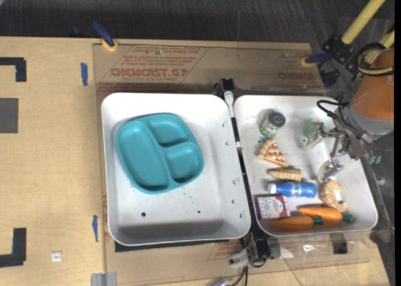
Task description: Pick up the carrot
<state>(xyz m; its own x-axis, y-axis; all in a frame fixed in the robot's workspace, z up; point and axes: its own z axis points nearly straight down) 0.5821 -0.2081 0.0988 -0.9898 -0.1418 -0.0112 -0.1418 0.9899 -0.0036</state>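
Here, the carrot (321,214) lies at the right bin's (369,181) 5 o'clock corner, beside a sausage (290,222) and below a blue bottle (293,189). Its long axis runs 9-to-3, leafy end toward 3. It looks a light, rigid, smooth toy; grasp across the thick middle. The gripper (332,153) hovers above, at 12 o'clock from it, fingers apart, holding nothing.

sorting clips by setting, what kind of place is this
Probably a robot lab test bench, not a kitchen. Two shallow white bins sit on a clamped plywood board, a grey arm's gripper hangs over toy food like the orange plastic carrot, and a teal divided plate fills the other bin.
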